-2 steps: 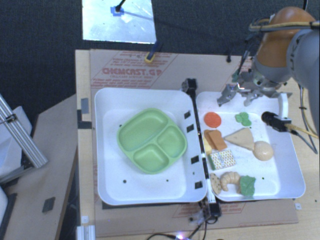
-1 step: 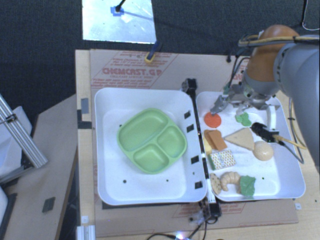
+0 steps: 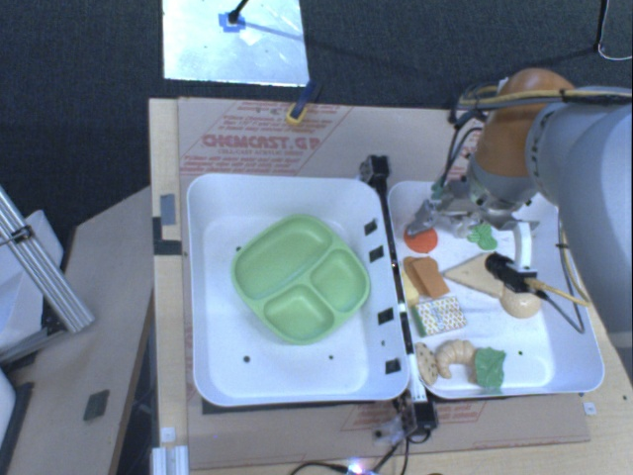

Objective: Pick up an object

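A green three-compartment plate (image 3: 301,279) lies in the left white bin (image 3: 213,265). A metal sheet (image 3: 235,28) lies beyond the bench.

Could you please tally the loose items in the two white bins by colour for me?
Green: 3, the divided plate, a piece by the gripper, one at the front
Orange or red: 2
Tan or beige: 4
Patterned: 1
Total: 10

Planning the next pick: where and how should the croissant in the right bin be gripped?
Judging from its pose, grip the tan curved toy croissant across its thick middle, from straight above. It lies flat, and the green leafy piece crowds one end.
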You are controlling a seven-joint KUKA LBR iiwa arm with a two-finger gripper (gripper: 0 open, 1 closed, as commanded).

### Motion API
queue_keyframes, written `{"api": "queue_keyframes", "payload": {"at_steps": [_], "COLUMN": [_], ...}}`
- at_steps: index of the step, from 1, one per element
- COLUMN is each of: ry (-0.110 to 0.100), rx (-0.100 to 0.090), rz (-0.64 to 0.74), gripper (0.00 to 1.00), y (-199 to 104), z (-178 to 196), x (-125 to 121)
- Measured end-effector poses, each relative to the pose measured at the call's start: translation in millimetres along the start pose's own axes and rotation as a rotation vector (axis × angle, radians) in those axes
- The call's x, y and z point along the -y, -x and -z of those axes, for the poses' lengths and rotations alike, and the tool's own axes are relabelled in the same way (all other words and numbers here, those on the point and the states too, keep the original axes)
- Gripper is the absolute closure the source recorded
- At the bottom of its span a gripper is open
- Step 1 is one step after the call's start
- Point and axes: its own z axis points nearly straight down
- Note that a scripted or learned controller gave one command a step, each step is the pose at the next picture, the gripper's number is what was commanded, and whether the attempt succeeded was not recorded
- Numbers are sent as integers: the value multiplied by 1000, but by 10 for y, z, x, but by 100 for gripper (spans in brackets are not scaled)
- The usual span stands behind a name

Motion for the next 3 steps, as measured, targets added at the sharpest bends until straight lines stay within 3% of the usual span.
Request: {"api": "queue_keyframes", "payload": {"at_steps": [1,3], "ry": [5,3], "rx": [-1,0], "rz": [-1,-2], "gripper": [100,100], "y": [0,110], "z": [124,1039], "x": [-16,-95]}}
